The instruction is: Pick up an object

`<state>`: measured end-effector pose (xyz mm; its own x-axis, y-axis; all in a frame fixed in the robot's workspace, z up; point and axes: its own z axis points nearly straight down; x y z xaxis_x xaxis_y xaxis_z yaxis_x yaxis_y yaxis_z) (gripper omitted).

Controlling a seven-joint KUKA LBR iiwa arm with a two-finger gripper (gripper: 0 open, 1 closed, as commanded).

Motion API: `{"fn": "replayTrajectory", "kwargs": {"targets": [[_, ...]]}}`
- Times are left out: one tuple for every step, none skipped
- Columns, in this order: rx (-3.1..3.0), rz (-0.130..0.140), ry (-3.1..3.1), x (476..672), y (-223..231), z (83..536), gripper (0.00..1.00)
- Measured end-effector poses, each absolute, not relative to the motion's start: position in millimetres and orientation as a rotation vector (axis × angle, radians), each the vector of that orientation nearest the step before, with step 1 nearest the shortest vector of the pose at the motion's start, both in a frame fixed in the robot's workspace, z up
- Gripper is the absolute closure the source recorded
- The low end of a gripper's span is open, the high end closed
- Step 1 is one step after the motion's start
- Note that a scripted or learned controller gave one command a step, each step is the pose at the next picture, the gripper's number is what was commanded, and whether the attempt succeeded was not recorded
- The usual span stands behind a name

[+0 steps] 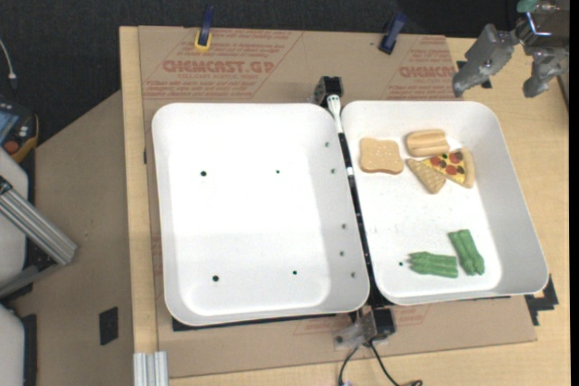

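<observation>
**Mia:** Where is the gripper point(507, 72)?

**Ben:** Up high, past the far right corner of the right bin point(511, 194). Its two fingers are spread wide. Nothing is between them.

**Mia:** What can it pick?

**Ben:** All the toys lie in the right bin. Near the back are a slice of bread point(381, 156), a hot dog point(427, 143) and a pizza slice point(445, 169). The pizza touches the hot dog, and the bread sits just beside them. Near the front are two green beans point(450, 256), close together at one end.

**Mia:** Are they heavy?

**Ben:** I think they are light toy food, stiff and a bit slippery. They should not break. The bread lies flat, so it may be hard to get under. The hot dog is rounder. I would pinch it across its short middle.

**Mia:** And the left bin point(181, 221)?

**Ben:** Just small dark dots on its floor.

**Mia:** Any words?

**Ben:** Yes. The brown board point(136, 194) under the bins says "CHEMCAST GP" in red. More red print sits at the back right, but it is too cut off to read.
</observation>
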<state>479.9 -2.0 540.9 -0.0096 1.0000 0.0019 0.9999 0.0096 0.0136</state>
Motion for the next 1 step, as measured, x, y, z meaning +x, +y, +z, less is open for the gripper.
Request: {"fn": "replayTrajectory", "kwargs": {"targets": [[2.216, 0.005, 2.22, 480.2, -6.0, 546.3, 1.0]]}}
